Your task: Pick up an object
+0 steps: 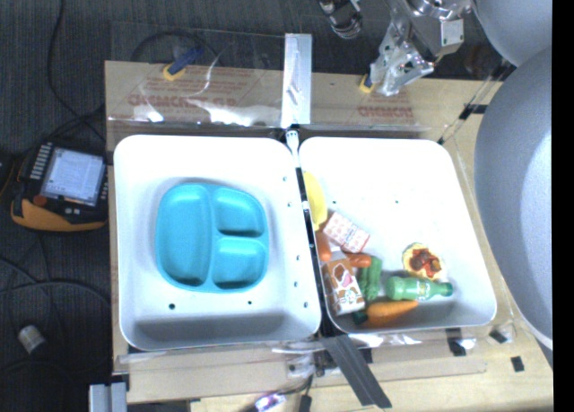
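My gripper (pixel 392 72) hangs high over the bench behind the right bin (pixel 395 163), well clear of everything in it. The objects crowd the bin's front left part. A yellow banana (pixel 313 197) lies along the left wall. Next to it sits a red-and-white packet (pixel 345 232), and below that a small brown carton (pixel 343 286). A green bottle (pixel 417 289) lies on its side, with an orange carrot (pixel 392 311) in front of it. A round yellow and red toy food (pixel 423 260) rests just behind the bottle.
The left bin (pixel 134 222) holds a blue divided tray (pixel 213 235). A clear plastic sheet (pixel 206 96) lies behind the bins. A handheld device (pixel 67 181) sits off the bench at left. The grey arm body (pixel 529 177) looms along the right side.
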